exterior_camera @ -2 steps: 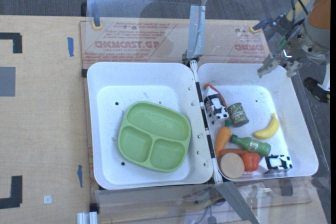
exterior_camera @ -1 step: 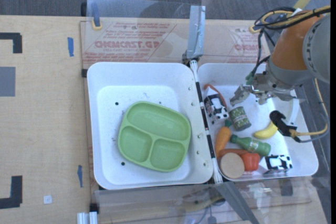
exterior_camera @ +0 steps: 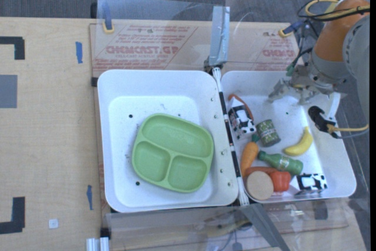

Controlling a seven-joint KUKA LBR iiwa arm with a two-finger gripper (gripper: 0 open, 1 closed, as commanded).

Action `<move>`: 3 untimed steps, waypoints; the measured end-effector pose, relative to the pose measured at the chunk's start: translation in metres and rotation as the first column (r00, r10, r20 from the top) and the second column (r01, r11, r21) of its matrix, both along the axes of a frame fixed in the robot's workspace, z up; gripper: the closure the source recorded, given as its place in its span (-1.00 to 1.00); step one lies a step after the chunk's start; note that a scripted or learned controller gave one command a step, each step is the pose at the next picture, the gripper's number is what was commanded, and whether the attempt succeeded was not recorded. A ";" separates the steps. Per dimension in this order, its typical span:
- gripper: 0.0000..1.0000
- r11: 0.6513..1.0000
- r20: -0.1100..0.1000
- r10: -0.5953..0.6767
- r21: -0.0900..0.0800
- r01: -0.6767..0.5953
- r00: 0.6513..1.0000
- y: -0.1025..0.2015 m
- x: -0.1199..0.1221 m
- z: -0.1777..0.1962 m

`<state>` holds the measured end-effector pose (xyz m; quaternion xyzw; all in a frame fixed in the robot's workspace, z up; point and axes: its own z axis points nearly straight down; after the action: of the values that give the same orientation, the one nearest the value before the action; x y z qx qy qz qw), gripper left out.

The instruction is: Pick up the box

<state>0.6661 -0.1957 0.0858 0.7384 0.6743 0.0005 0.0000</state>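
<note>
Two bins (exterior_camera: pixel 111 126) on my counter; box (exterior_camera: pixel 240 119) lies by the right bin's left wall, above the carrot (exterior_camera: pixel 249 156). My tool (exterior_camera: pixel 301 90) hangs well right of it, spread open, holding nothing.

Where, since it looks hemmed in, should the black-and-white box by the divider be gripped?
Probably from straight above, gripping the box across its far and near ends: its left side lies close to the divider, and the can stands near its right.
</note>
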 end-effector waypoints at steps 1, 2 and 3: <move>-1.00 1.000 0.000 -0.013 -0.001 0.013 1.000 0.012 -0.045 0.000; -1.00 0.999 -0.007 -0.051 0.014 0.051 0.999 -0.007 0.003 0.001; -1.00 0.975 0.000 -0.222 0.000 0.222 0.975 0.011 -0.077 0.000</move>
<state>0.5895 -0.1851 0.0863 0.8090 0.5878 0.0005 -0.0001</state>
